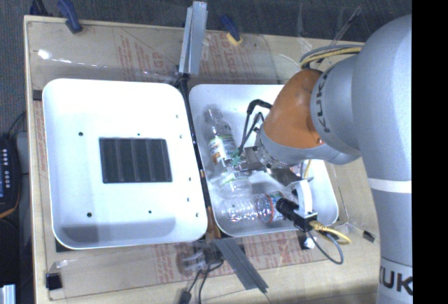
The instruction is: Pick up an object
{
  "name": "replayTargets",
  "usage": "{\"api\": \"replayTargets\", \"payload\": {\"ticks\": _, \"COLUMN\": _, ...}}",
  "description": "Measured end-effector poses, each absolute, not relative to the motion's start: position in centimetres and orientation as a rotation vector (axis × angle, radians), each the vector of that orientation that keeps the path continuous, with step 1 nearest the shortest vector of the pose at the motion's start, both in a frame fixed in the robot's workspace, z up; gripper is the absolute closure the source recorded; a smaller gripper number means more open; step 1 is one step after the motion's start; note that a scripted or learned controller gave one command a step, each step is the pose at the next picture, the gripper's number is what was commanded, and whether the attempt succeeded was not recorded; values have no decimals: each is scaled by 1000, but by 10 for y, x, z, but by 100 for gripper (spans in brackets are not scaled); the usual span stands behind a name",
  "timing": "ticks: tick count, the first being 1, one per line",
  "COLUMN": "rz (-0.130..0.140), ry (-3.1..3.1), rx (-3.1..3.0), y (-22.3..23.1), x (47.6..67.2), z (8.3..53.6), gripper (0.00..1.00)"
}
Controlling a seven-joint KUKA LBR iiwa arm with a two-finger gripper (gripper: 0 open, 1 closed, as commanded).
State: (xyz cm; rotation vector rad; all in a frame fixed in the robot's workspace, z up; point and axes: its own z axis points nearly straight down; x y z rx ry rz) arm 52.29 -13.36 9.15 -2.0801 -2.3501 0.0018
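1. Arm [329,113] comes in from right of view; grey body w/ orange band [294,117] above wrist, hanging over the right bin [210,96].
2. Claw [246,161] sits low inside right bin, near its middle, wrist hardware blocking most of it. Can't tell if it's spread or pressed together, or if anything is caught in it.
3. Clear plastic bottle [218,136] w/ label lies on its side in right bin, upper-left part, just left of claw. Looks to be touching or nearly touching claw end; can't tell which.
4. Second clear crumpled bottle [245,210] lies along bin's near wall, below claw, apart from first bottle.
5. Black cable & connector [294,211] dangle from wrist across bin's lower-right corner; yellow-tipped wire [329,229] spills past rim onto bench [105,260].
6. Left bin [63,155] has dark ribbed rectangle [135,160] at its centre.
7. Blue clamps [68,14] along far edge of bench; grey metal strip [192,36] stands betw. bins at far side.
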Motion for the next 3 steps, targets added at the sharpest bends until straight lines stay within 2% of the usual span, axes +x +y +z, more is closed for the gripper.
{"api": "replayTargets", "payload": {"ticks": 1, "rz": 3, "ry": -2327, "rx": -2112, "y": -120, "x": 570, "z": 92, "gripper": 0}}
{"api": "replayTargets", "payload": {"ticks": 2, "rz": 3, "ry": -2328, "rx": -2108, "y": -120, "x": 570, "z": 103, "gripper": 100}}
{"api": "replayTargets", "payload": {"ticks": 3, "rz": 1, "ry": -2268, "rx": -2170, "y": -72, "x": 590, "z": 192, "gripper": 100}}
